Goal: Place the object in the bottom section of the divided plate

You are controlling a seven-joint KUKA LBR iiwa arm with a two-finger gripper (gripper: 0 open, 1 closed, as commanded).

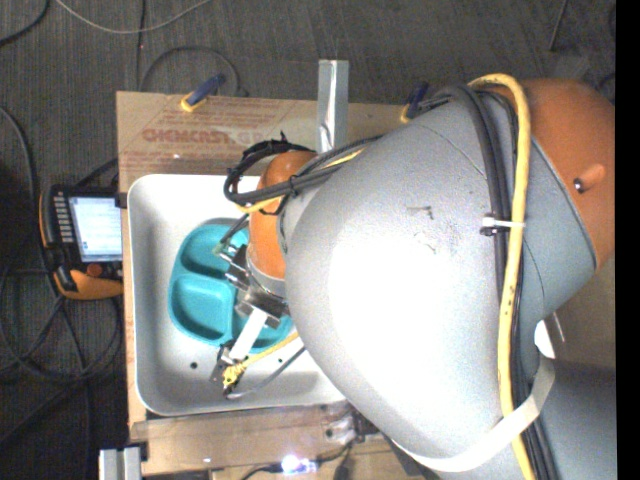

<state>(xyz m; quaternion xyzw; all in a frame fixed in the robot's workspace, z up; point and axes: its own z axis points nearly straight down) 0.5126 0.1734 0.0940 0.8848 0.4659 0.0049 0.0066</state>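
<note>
My arm point(430, 268) comes in from the right and covers most of the view, a big grey shell. The orange band point(265, 238) sits just above the wrist. My pincer point(240, 268) hangs over the divided plate point(195, 303), at its right part. From above, the wrist hides its tips, so I cannot tell whether it is spread or pressed together.

The divided plate is teal and lies flat in the white bin point(160, 368), toward the bin's middle and right. Two compartments show on the plate's left side, one above the other in the view, with a ridge between them. Both look bare. The rest of the plate is under my wrist.

Object: I cannot tell where it is. It is possibly under the wrist, but nothing confirms that.

The bin sits on a brown board point(200, 133) with red print. Two blue-and-yellow clamps grip the board's far edge, one on the left point(200, 90) and one on the right point(415, 96). A metal post point(333, 98) stands between them. A handheld screen unit point(85, 238) with an orange casing lies left of the bin. Cables point(90, 8) run over the grey floor.
</note>
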